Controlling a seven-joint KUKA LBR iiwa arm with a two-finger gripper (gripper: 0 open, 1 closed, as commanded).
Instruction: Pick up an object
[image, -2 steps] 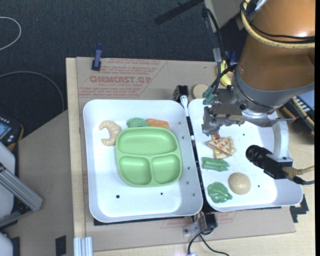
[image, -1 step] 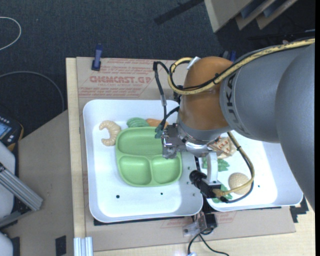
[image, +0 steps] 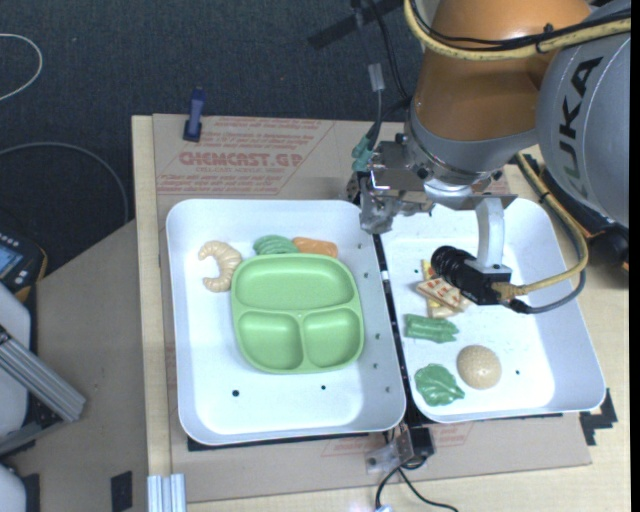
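Red print on the cardboard (image: 240, 155) at 12 o'clock reads "CHEMCAST"; "KUKA" marks the arm (image: 590, 80). End effector (image: 385, 205) sits over the bins' shared rim; grip state cannot be told. Cracker (image: 440, 292) lies in the right bin (image: 560, 380), near its centre.

We log, rel. to the pale green divided tray (image: 297, 311): tan croissant (image: 220, 263) at its left; dk green piece (image: 274, 244) & orange piece (image: 318, 246) at its far edge; beige ball (image: 479, 365) well right; both bins (image: 200, 380) white.
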